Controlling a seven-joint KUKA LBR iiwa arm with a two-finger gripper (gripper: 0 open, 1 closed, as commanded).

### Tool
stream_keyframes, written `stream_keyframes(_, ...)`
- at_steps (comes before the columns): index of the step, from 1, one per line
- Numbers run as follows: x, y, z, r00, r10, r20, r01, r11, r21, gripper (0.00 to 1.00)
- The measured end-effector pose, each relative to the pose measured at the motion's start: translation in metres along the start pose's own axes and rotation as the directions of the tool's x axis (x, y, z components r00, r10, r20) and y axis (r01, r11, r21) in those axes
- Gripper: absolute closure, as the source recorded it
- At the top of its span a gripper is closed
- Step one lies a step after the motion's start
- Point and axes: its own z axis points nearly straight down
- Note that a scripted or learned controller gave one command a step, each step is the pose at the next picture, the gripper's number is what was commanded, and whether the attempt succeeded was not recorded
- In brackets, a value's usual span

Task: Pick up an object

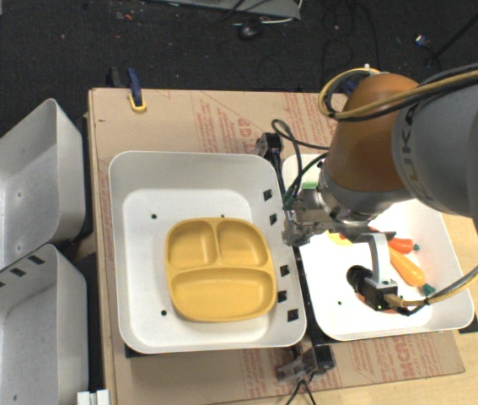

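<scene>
My gripper [321,226] hangs low over the left part of the right white bin [441,226], close to the wall shared with the left bin, and the bulky wrist above hides most of it. A small yellow piece [341,239] peeks out just beside the gripper; whether it is touched I cannot tell. An orange carrot-like toy [408,269] with a green end lies at the bin's right side. A smaller red-orange piece [400,245] sits just above it. Both lie apart from the gripper.
The left white bin [137,226] holds a yellow three-compartment plate [220,268] lying flat in its middle. Two grey-white trays [19,218] stand off the bench at the far left. A brown board [205,116] lies under both bins.
</scene>
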Motion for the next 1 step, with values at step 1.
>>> stream_keyframes(1, 0.0525, 0.0036, -0.0174, 1.0, 0.001, 0.0, -0.001, 1.0, -0.002, 1.0)
